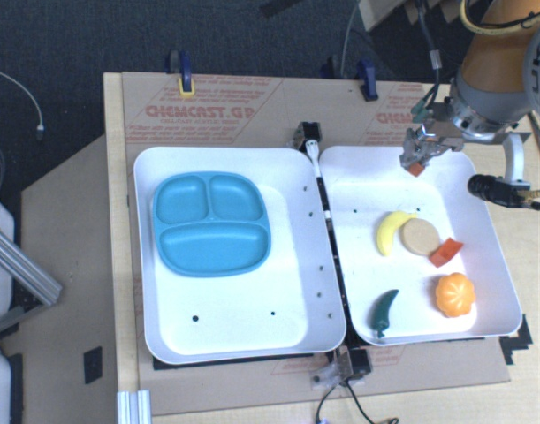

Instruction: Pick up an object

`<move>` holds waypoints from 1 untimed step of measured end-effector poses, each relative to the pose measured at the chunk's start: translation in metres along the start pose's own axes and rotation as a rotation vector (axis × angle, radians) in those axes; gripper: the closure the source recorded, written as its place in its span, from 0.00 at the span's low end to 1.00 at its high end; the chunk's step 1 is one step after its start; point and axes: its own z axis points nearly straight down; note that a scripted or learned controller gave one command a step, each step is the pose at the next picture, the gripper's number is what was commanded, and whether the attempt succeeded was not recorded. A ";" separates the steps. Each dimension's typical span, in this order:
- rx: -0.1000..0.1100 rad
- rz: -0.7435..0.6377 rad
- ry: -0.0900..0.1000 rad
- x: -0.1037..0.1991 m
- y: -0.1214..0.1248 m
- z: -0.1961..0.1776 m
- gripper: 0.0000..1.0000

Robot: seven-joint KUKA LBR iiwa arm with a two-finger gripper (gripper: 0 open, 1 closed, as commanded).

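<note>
the grey two-finger gripper (417,159) hangs over the far edge of the right shallow white bin (490,237), clenched on a small red-orange piece (415,169). nearer in that bin lie a yellow banana (390,230), tan round disc (421,237), red wedge (445,253), orange pumpkin (454,294) and dark green pepper (384,311). a blue divided plastic plate (212,224) sits in the left white bin (234,325).

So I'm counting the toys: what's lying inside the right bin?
The right bin holds a banana, a tan disc touching it, a red piece, an orange pumpkin and a green pepper. Anything under the disc is covered.
</note>
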 end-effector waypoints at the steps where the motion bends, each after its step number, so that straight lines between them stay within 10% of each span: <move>1: 0.012 -0.004 0.004 0.047 -0.019 0.009 1.00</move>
